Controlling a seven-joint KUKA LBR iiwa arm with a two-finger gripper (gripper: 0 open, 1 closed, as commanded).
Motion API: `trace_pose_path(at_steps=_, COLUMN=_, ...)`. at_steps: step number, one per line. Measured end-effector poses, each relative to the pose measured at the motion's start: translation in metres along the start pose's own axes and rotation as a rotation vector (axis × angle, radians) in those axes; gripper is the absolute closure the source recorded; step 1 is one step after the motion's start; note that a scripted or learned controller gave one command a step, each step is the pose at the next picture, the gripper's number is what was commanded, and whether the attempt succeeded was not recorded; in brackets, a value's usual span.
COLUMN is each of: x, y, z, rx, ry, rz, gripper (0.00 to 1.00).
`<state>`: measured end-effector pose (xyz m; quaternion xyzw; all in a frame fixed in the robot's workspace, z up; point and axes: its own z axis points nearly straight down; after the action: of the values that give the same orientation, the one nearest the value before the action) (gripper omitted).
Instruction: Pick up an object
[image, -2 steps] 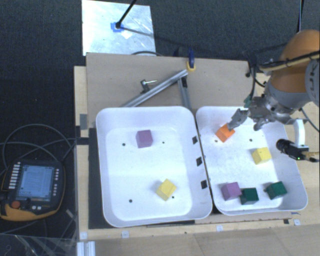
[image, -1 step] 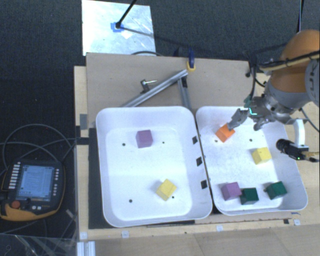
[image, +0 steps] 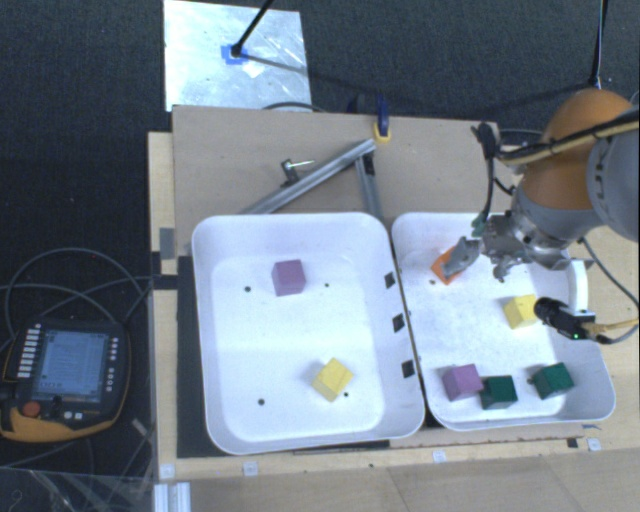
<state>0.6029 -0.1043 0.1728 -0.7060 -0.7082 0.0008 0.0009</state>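
**Gripper over the orange block**

While the arm reached in from the right, its gripper sat low in the right bin, directly over an orange block near that bin's upper-left corner. Whether it was spread or pinching could not be told. The block was mostly hidden, so its long axis and heading were unclear. A yellow cube lay nearby.

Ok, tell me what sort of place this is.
Probably a robotics lab test bench: a grey arm reaches over two white bins holding coloured blocks, and a teach pendant with cables lies on the dark carpet beside it.
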Motion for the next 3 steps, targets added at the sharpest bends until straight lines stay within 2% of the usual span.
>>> trace_pose_path(at_steps=1, x=0.01, y=0.003, z=0.05, rx=0.001, ry=0.0, rz=-0.002, gripper=0.0)
trace_pose_path(at_steps=2, x=0.01, y=0.003, z=0.084, rx=0.0, ry=0.0, rz=0.0, gripper=0.0)
trace_pose_path(at_steps=3, x=0.01, y=0.004, z=0.071, rx=-0.006, ry=0.0, rz=-0.002, gripper=1.0)
